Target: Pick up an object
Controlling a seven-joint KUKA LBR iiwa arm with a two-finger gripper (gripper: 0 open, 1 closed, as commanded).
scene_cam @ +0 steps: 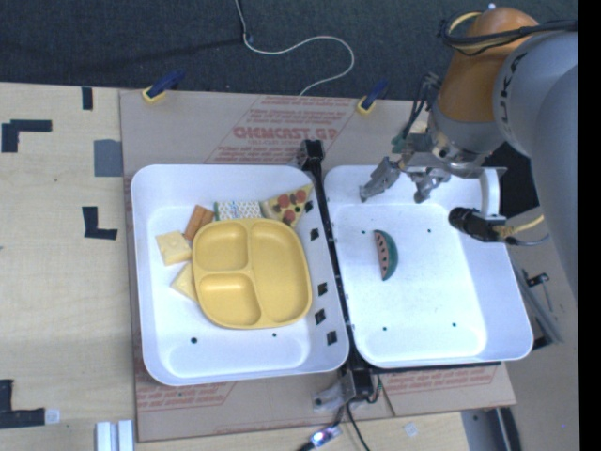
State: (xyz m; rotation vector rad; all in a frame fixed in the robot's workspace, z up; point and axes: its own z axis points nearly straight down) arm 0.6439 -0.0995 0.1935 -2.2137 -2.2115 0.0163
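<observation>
A small watermelon slice (384, 255), green rind with red flesh, lies in the right bin (470, 336), left of its middle. My gripper (402, 182) hangs above the far rim of that bin, up and to the right of the slice, with its two fingers spread open and nothing between them. In the left bin (160, 346) sits a yellow divided plate (252, 272). Around its far and left sides lie a pizza slice (289, 203), a cracker (174, 247), a brown biscuit (198, 221) and a patterned piece (238, 210).
A black divider (324, 252) runs between the two bins. A black object (474, 224) on the arm hangs over the right bin's far right edge. A white cable (300, 50) loops on the dark floor beyond the bench.
</observation>
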